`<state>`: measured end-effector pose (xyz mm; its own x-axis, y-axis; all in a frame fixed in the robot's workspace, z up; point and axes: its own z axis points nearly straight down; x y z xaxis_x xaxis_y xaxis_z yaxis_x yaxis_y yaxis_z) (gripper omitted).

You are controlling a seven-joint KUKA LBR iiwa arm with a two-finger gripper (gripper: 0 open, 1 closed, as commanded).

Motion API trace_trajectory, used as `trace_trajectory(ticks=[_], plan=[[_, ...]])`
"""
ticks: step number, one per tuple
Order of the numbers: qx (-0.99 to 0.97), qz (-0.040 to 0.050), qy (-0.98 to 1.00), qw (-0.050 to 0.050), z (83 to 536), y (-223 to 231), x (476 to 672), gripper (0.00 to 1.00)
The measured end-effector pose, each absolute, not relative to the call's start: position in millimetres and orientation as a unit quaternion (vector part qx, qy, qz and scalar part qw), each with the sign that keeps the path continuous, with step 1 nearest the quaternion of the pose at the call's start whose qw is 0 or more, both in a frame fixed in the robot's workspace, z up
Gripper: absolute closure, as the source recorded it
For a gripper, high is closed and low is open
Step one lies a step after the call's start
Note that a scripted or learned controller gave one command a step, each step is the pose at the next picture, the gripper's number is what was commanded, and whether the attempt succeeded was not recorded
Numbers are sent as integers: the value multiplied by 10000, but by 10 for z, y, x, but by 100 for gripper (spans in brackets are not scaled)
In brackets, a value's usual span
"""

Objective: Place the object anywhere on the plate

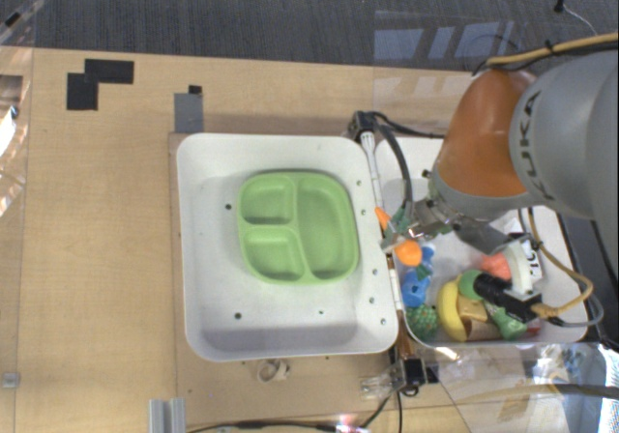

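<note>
A light green plate (295,226) with three compartments lies in the middle of the left white bin (208,325). My gripper (416,226) hangs over the left edge of the right bin (418,332), below the grey arm with its orange band (484,141). Just under it sits a small orange object (409,252), and a thin orange piece (383,218) lies by the wall between the bins. The arm's wrist hides how the gripper meets these objects.
The right bin holds several toys: a blue piece (416,286), a yellow banana (449,310), a brown block (472,317), a green item (511,325) and a salmon piece (495,265). Black cables (387,146) run along the bins' divider.
</note>
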<state>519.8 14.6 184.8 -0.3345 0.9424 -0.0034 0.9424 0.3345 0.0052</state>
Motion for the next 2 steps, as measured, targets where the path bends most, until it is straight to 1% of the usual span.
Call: trace_trajectory(ticks=[1,2], plan=[[5224,43,8527,36,2469,994,5639,100],[5240,25,8517,33,2458,967,5635,0]])
